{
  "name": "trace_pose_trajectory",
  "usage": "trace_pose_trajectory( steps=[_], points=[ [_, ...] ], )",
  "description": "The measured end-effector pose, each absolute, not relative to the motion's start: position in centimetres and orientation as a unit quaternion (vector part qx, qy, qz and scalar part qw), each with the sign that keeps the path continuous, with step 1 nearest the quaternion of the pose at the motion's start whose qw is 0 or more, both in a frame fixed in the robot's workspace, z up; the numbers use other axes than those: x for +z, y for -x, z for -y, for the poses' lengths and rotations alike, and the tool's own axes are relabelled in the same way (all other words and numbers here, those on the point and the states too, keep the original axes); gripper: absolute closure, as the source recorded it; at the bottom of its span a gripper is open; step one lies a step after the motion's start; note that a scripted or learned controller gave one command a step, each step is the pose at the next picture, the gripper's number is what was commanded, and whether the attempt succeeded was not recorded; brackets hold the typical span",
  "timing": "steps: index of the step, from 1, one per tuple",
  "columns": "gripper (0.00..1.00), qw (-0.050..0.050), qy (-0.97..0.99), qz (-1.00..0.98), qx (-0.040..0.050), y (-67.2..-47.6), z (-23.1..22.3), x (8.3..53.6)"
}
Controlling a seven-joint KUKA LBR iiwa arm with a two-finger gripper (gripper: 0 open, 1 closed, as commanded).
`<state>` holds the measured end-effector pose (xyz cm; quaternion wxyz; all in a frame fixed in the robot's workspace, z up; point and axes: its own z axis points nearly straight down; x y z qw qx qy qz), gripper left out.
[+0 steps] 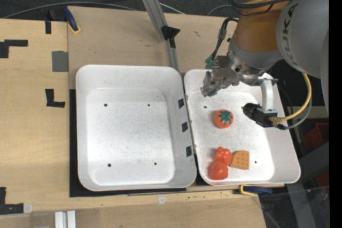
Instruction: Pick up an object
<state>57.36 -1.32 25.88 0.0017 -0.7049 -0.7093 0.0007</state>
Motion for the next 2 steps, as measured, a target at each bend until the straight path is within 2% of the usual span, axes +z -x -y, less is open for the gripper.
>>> trace_pose_trajectory(
  steps=[1, 2],
  points=[
    [1.00, 0.002, 0.705, 0.709, 0.0015, -56.0, -4.0, 23.9],
    [1.00, 0.001, 0.705, 0.709, 0.0007, -55.2, -8.6, 24.0]
  ],
)
